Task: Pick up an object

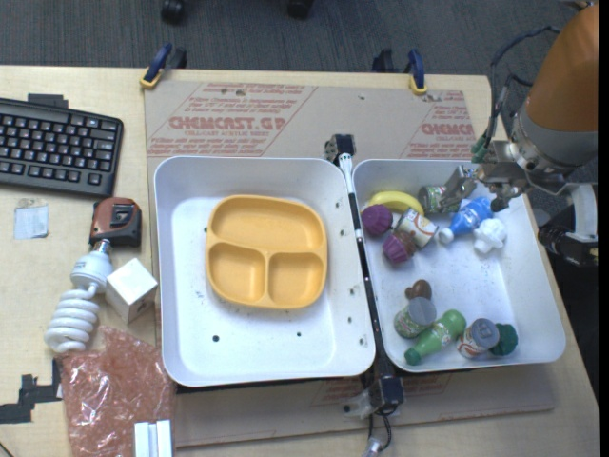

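My gripper [483, 185] hangs over the far right corner of the right bin [533, 293], just above a blue bottle [468, 219] and a small grey can [437, 198]. Nothing is visibly held in it. Around them lie a yellow banana [395, 201], a purple ball [377, 220], a white-labelled can [418, 227], a purple toy [398, 248] and a white toy [490, 236]. At the near end are a brown piece [419, 290], a grey disc [420, 310], a green bottle [436, 337] and a grey-capped item [481, 334].
The left bin [181, 341] holds a yellow divided plate [268, 251]. Left of the bins lie a keyboard [57, 146], a tape measure [116, 222], a spiral bulb [78, 305], a white cube [131, 288] and a pink bag [112, 388].
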`<state>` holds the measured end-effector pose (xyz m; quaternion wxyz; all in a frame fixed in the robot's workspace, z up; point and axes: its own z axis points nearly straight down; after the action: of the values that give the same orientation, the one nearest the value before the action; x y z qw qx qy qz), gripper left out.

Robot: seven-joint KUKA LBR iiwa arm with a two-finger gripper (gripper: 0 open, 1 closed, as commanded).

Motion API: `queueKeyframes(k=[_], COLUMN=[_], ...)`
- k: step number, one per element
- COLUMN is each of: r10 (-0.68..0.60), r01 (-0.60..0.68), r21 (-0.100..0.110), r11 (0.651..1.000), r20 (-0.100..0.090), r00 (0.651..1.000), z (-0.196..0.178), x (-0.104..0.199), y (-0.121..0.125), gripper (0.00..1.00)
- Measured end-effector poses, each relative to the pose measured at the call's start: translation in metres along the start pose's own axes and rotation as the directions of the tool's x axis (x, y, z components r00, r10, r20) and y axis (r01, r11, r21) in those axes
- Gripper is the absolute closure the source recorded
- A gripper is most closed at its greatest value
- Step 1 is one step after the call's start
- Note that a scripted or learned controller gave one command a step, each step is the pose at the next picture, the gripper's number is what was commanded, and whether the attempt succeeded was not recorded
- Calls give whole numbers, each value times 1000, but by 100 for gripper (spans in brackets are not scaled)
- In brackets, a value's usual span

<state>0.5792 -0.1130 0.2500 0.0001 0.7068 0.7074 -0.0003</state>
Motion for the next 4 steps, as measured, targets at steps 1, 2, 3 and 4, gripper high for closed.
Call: queueKeyframes(k=[1,2,3,4], r10=[2,6,2,2], r01=[-2,-6,-2,-2], r21=[-2,20,23,21], r11=[1000,1000,1000,1000], r20=[0,0,0,1], r00=[1000,1000,1000,1000], z=[141,157,150,150], x=[3,4,4,4], y=[9,75,74,74], gripper=[0,0,100,0])
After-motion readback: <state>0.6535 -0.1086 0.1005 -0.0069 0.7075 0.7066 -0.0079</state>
